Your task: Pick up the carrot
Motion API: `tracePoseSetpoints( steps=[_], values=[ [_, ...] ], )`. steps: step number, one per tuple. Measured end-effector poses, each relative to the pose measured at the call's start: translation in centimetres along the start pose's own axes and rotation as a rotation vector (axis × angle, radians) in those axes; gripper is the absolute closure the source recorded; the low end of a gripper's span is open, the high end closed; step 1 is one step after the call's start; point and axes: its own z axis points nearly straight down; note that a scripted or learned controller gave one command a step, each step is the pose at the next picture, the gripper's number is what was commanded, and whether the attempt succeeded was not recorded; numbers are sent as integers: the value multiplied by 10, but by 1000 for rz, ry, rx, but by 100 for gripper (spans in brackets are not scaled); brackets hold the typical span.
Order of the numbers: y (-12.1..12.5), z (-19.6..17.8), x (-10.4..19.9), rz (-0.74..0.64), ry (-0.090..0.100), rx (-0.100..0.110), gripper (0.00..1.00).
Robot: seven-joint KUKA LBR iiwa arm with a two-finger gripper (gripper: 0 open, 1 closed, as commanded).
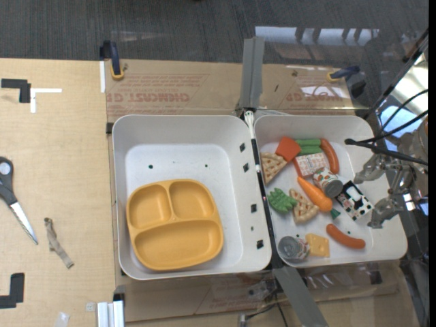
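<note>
The carrot (pixel 314 193), orange and tapered, lies slantwise in the middle of the right bin (pixel 381 251), among other toy foods. It rests between a small can (pixel 329 180) and a pizza slice (pixel 304 208). My gripper (pixel 374 193) hovers at the bin's right edge, to the right of the carrot and apart from it. Its two metal fingers (pixel 368 172) are spread open with nothing between them. A black-and-white cow-patterned item (pixel 355 201) lies between the gripper and the carrot.
The right bin also holds two red sausages (pixel 345 237), a second pizza slice (pixel 272 165), a green leafy piece (pixel 278 199), a cheese piece (pixel 317 245) and a grey tin (pixel 293 249). A yellow divided plate (pixel 176 224) sits in the left bin. Scissors (pixel 13 197) lie on the bench at far left.
</note>
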Motion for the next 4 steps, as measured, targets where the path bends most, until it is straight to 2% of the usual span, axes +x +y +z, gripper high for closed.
tracePoseSetpoints(
  steps=[1, 2, 3, 4],
  values=[
    [22, 130, -2, 54, 0, 0, 0],
    [51, 156, -35, 189, -6, 0, 0],
    [52, 146, -37, 184, -8, 1, 100],
    [97, 60, -106, 286, -3, 0, 100]
  ],
)
